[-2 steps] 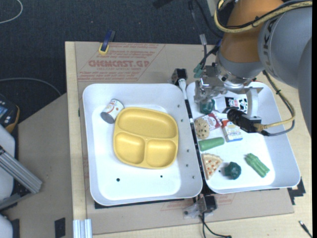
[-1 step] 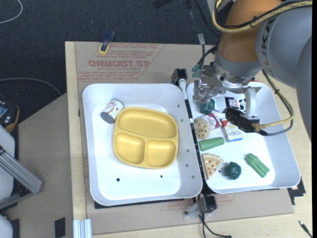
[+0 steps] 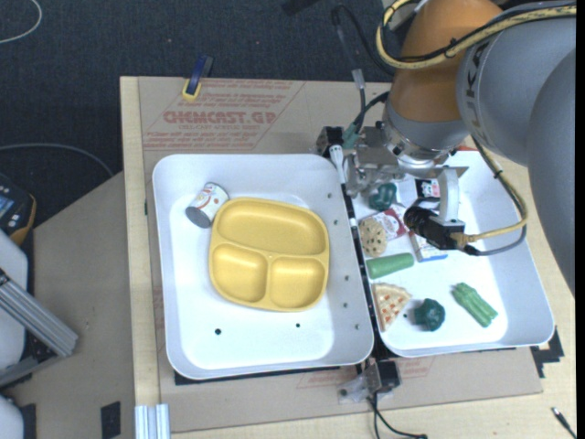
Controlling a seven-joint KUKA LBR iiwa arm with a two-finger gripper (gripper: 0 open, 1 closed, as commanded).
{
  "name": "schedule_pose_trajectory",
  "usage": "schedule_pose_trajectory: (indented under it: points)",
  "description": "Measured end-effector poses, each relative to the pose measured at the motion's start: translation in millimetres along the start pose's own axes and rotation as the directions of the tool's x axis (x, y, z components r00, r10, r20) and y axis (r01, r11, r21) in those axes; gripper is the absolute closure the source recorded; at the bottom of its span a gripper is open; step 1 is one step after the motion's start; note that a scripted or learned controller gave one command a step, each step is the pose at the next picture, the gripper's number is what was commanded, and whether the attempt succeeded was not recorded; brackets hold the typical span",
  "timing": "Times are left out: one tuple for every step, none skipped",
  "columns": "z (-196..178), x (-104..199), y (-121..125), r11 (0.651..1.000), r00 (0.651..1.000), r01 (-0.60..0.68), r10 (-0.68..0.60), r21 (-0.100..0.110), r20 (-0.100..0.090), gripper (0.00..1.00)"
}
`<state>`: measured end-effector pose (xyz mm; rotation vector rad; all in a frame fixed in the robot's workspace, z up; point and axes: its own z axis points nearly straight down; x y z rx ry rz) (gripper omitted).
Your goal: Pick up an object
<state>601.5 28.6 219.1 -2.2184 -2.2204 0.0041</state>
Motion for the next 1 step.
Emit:
schedule_pose_trajectory:
  points:
    - [-16.4,-10.1,-2.6,1.000,1.000,-0.001,0.001,-0.007,0.000,1.00]
